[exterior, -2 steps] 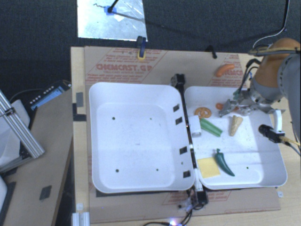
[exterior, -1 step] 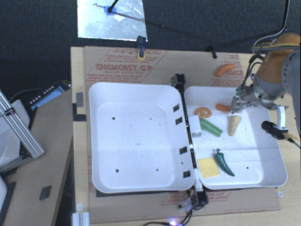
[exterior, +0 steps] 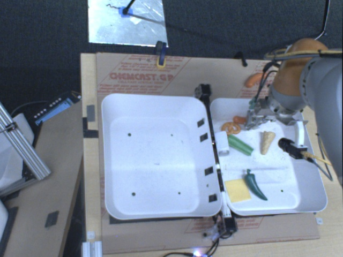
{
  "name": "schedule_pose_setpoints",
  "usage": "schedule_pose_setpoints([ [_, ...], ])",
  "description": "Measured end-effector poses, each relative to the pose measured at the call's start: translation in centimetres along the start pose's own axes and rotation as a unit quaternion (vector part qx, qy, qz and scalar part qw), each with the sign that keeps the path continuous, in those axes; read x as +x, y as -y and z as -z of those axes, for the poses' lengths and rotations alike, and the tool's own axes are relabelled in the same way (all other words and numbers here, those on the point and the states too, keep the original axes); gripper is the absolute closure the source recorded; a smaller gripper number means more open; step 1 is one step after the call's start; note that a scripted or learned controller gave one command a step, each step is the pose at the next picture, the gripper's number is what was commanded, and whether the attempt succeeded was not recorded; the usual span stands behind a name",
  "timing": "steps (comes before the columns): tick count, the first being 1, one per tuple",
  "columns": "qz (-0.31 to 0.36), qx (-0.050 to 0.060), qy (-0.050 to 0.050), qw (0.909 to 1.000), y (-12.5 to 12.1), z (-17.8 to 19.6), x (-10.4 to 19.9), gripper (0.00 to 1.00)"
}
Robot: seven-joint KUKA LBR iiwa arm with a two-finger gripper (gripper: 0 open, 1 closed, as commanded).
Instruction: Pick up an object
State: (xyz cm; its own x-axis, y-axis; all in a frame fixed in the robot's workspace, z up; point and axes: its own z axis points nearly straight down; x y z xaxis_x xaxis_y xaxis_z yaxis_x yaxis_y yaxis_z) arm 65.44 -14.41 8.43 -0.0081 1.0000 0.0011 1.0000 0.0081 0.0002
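Gripper (exterior: 256, 116) in my right bin (exterior: 311, 197), far end, beside orange pretzel (exterior: 232, 127); jaw state beyond my telling.

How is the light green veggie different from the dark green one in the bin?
The light green veggie is straight and stubby; the dark green pepper is curved and pointed. The light one lies nearer the bin's middle; the dark one lies nearer the front, beside the yellow square. Both lie flat in the right bin.

arm (exterior: 316, 84): enters right, bent down | hand (exterior: 256, 116): low, pointing left
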Motion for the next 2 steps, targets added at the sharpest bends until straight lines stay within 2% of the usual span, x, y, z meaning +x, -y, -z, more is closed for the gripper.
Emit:
schedule_pose_setpoints([
  [1, 0.0, 0.0, 0.0, 1.0, 0.67, 0.03, 2.29, 1.0],
  [2, -0.001, -0.001, 0.001, 1.0, 0.65, 0.05, 2.15, 0.0],
])
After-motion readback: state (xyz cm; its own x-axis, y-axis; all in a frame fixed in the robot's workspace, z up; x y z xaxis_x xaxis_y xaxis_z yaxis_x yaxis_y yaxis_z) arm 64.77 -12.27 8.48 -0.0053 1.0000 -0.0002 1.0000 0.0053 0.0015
